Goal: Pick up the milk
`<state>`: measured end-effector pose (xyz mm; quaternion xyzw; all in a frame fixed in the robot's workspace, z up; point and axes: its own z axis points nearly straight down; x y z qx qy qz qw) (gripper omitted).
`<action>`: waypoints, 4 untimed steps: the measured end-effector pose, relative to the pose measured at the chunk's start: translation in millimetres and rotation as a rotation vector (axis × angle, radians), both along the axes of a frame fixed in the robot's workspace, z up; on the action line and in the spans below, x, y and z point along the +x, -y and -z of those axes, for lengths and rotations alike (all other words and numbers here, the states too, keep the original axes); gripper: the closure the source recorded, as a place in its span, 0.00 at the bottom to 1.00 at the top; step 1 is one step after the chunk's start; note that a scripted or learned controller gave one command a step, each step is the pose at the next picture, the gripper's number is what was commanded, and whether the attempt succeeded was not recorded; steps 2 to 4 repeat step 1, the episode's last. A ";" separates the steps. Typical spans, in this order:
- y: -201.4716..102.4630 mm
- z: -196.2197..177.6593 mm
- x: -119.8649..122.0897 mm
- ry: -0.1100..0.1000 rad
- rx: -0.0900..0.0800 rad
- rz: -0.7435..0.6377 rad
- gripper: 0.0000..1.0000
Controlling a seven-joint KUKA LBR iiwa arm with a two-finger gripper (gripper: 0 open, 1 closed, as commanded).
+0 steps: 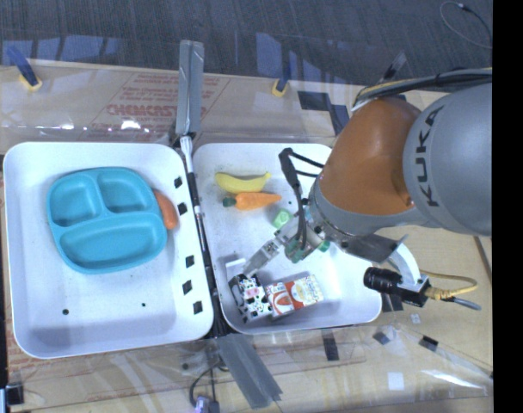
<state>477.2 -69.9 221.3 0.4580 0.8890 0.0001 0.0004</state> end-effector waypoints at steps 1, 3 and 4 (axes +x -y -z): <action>-24.9 30.6 -1.1 -0.005 0.000 0.079 0.00; -24.9 30.6 -1.1 -0.005 0.000 0.079 0.00; -24.9 30.6 -1.1 -0.005 0.000 0.079 0.00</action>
